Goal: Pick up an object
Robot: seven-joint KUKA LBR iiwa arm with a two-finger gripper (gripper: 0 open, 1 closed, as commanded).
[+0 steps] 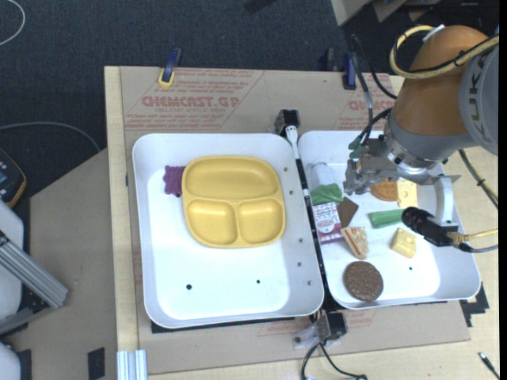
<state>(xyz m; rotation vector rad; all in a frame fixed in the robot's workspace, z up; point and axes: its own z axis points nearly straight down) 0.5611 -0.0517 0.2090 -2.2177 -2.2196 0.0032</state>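
Overhead, we see the gripper [358, 174] low in the right bin [459, 279] above the toy food, though whether it grasps anything we cannot tell.

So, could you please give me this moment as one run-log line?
arm: over right white bin | gripper: low among toy food pieces | yellow divided plastic plate: left white bin

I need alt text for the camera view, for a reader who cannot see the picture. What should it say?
A grey robot arm with an orange band lowers its tool into the right white bin, which holds small toy foods including a brown round cookie and a cheese wedge. The left white bin holds a yellow divided plate beside a small purple item.
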